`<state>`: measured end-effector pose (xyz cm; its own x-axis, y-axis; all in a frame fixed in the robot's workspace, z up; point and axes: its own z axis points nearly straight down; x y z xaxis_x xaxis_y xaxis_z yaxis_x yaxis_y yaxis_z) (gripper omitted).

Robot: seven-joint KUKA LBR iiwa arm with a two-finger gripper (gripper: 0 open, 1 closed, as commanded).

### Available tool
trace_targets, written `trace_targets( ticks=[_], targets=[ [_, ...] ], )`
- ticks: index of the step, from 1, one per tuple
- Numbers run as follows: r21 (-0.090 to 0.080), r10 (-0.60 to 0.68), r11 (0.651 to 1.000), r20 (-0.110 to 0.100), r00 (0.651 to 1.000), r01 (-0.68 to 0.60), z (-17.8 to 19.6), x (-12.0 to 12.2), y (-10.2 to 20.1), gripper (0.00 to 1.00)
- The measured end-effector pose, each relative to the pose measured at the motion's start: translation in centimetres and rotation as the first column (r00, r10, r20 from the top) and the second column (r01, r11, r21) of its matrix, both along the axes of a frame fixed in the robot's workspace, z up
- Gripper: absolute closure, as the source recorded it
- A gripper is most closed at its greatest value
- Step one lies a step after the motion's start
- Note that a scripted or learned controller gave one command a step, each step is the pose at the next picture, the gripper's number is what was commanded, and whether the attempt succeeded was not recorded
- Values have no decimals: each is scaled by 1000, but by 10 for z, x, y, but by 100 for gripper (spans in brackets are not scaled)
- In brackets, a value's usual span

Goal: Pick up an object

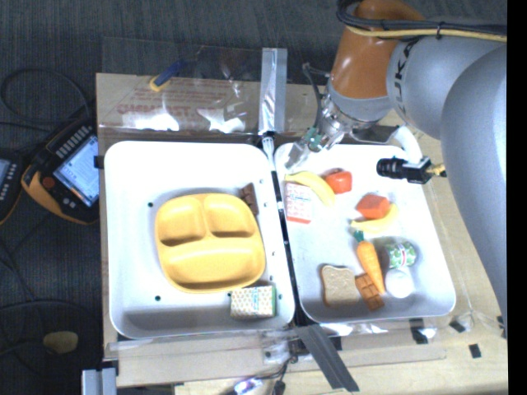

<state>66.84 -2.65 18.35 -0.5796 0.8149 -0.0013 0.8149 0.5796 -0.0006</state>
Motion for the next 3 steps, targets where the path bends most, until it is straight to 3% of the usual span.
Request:
trace_targets(
  ticks=[1, 2, 3],
  targets=[
    [-1, 33, 999, 0, 999, -33, 0, -33, 22, 100],
    [-1, 45, 999, 0, 999, -45, 1, -48, -7, 100],
    [-2, 94, 996, 0, 996, -94, 0, -34, 18, 100]
  ],
)
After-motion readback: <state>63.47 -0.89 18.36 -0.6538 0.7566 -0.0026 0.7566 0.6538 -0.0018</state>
